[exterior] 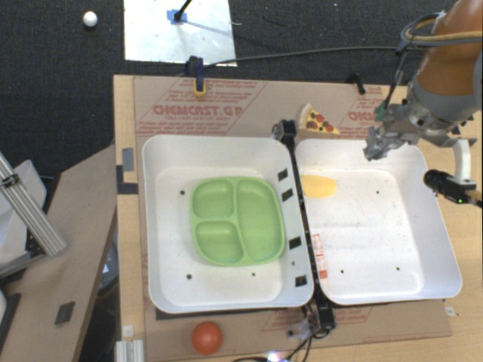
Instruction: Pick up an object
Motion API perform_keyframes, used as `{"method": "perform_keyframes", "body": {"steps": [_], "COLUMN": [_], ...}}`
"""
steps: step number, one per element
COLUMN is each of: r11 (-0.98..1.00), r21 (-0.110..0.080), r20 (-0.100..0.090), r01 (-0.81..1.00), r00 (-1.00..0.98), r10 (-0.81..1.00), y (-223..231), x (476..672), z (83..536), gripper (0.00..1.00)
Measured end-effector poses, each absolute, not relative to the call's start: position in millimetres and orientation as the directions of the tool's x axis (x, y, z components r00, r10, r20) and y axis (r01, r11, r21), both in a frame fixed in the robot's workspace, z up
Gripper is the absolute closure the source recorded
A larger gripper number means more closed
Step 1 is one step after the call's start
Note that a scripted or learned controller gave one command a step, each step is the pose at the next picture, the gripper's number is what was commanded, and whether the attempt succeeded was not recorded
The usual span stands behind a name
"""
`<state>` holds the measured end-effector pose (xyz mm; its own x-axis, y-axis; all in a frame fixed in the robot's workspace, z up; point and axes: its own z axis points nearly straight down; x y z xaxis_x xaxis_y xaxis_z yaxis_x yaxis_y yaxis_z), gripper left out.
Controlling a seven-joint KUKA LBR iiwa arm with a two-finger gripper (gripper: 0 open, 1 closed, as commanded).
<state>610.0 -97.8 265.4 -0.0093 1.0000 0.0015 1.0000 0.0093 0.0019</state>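
Currently, arm: reaches in past the right bin [441, 259], its gripper [375, 148] hanging over that bin's far rim, well apart from anything to grasp
Fingers: dark and small against the rim; I cannot tell whether they stand wide or narrow, and nothing shows between them
Task's thing: the likeliest target is the yellow disc [319, 186], lying flat on the right bin's floor by its near-left wall, close to the divider between the bins
Why there: the disc sits low and thin, so a grasp probably needs a straight descent onto it; the gripper would first have to travel across the right bin toward the divider
Left bin [162, 202]: beside the right bin, holding a green sectioned plate [237, 221], flat, compartments up
Outside the right bin: a pizza-slice toy [318, 121] rests on the surface just beyond its far-left corner; an orange ball [206, 337] lies on the surface ahead of the left bin
Progress: judged early, nothing lifted yet
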Motion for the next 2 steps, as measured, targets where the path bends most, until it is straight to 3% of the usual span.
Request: {"method": "perform_keyframes", "body": {"steps": [1,2], "r11": [0.009,0.009], "r21": [0.001,-0.001], "r20": [0.001,0.002], "r01": [1.0,1.0], "r00": [-0.009,-0.009], "r10": [1.0,1.0], "y": [-43.6,5.8], "x": [607.8,592.8], "z": [257.0,239.6], "gripper": [1.0,1.0]}}
